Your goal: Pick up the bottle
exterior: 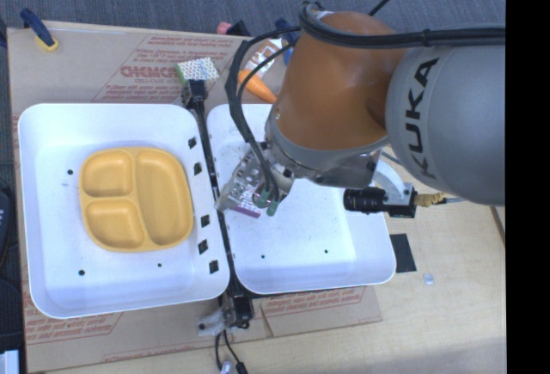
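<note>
Over on the left, the left bin (34, 192) holds a yellow divided plate (136, 197) lying flat near its middle, well clear of the walls. It has nothing to do with the job, and it is far enough from the shared rim to stay out of the way.

Past the line of black clips where the two bins meet, the claw (251, 190) hangs low over the right bin (344, 265), just beside that left wall. From this angle I cannot tell whether it is parted or clenched, and I see nothing I could call a bottle in it.

My best guess for the bottle (259, 85) is the orange and white shape at the far edge of the right bin, tucked half under the arm (344, 80). Too little of it shows to be sure.

If so, I would expect light plastic, smooth and rounded, stiff enough to squeeze but quick to roll or slip. A hold across the middle of its body looks safest.

Room is tight there, with the bin wall close behind it and the rim to its left. The near and right floor of that bin lies open for pulling away.
</note>
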`<action>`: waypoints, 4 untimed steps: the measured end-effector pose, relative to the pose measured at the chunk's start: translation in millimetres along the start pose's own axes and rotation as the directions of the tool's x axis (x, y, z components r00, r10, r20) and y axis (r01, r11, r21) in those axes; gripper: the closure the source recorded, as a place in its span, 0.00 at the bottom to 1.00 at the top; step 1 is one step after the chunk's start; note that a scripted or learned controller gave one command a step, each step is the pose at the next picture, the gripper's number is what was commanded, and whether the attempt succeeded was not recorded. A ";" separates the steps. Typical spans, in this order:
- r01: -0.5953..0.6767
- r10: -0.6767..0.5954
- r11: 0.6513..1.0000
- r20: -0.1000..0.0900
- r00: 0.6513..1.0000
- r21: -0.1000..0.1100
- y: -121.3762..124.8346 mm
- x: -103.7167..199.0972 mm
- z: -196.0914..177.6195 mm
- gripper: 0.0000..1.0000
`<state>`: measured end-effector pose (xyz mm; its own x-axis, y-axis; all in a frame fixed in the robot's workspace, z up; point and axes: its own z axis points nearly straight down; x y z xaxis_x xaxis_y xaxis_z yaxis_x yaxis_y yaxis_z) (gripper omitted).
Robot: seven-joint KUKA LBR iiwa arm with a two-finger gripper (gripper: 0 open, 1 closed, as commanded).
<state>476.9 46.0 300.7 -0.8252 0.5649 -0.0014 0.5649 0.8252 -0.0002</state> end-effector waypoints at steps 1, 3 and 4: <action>0.459 -0.459 0.888 -0.004 0.888 0.001 18.9 14.4 109.5 1.00; 0.715 -0.715 0.699 -0.002 0.699 0.000 -18.9 -19.8 51.3 1.00; 0.743 -0.743 0.669 -0.004 0.669 -0.001 -79.9 -64.4 109.7 1.00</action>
<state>485.1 -56.5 191.2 -0.9720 -0.2348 0.0028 -0.2348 0.9720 -0.0002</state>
